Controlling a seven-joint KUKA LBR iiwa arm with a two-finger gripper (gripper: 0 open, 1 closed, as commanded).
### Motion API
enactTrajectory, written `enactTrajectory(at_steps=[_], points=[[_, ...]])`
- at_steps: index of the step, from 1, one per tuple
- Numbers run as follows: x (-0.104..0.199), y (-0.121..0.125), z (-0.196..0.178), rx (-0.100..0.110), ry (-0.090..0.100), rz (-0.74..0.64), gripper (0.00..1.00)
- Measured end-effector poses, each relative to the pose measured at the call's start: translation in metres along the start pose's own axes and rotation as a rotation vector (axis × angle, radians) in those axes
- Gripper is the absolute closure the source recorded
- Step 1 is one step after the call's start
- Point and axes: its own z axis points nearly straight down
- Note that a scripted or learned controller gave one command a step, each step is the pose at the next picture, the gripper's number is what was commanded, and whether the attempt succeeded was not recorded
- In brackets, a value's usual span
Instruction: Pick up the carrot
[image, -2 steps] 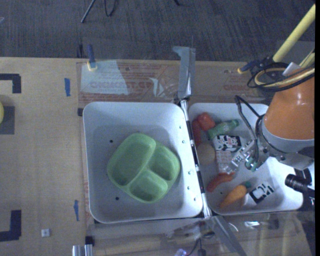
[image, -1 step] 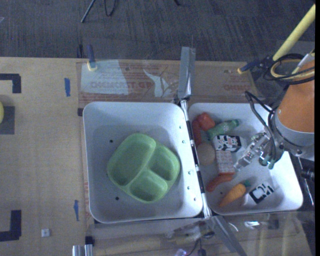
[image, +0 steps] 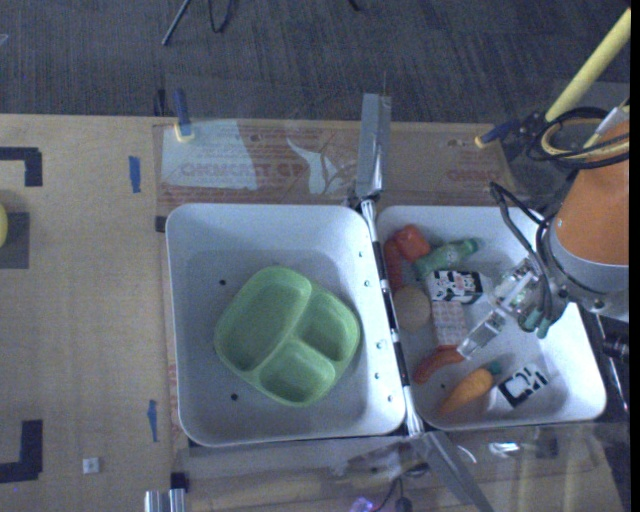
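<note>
Approach is judged under way: the two-finger gripper is seen just above the tapered orange carrot, which lies near the front of the right white bin; finger state cannot be told; lowering onto it is called for next

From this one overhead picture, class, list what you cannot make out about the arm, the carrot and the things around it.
- Pincer: small and blurred in the camera view; open or shut cannot be told.
- Arm: cut off by the right edge.
- Carrot: whether the pincer touches it or hangs above is unclear from this slant.
- Black-and-white carton: print too small to read.
- Red item: partly hidden beside the carrot; its kind is unclear.
</note>
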Motion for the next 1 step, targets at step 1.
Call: enactTrajectory(at_steps=[1], points=[[-0.0249,-0.023,0.1515,-0.006,-0.011,-0.052,0.0]])
